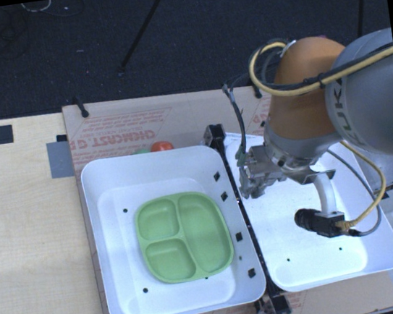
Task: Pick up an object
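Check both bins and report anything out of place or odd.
One thing stands out: a small red-orange object lies outside the left bin, on the cardboard just behind its back rim. Inside that bin, the green divided plate lies flat and looks intact.

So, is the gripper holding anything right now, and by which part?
Cannot be told: the gripper sits low at the right white bin's left edge, and its tips are hidden from this view.

Evenly lit from above; white bins (119, 274) bright, near overexposure, with soft shadow beneath the arm (336, 110). Dark, underexposed background at top. Slightly soft focus overall; mild glare on the green tray (183, 236).
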Controlling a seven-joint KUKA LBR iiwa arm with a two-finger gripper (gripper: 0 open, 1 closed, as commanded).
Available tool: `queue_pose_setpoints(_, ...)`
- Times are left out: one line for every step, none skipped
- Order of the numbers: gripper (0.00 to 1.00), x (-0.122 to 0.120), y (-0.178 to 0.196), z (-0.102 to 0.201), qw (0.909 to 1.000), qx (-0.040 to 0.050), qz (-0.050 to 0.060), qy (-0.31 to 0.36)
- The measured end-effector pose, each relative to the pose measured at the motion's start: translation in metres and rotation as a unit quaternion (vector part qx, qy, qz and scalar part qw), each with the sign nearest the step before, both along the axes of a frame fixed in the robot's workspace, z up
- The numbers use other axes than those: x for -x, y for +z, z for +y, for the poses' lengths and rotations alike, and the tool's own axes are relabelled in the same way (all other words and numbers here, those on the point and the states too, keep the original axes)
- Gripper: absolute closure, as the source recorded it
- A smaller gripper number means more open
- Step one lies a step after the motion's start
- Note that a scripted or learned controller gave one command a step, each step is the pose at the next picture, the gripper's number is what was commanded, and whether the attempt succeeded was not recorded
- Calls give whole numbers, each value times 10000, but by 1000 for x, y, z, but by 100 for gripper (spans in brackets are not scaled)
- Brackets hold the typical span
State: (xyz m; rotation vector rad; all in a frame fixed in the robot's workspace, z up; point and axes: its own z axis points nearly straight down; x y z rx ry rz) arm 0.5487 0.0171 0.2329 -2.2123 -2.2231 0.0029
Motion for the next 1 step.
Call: queue_pose_setpoints(100, 15, 6, 45, 10000, 2, 3, -2)
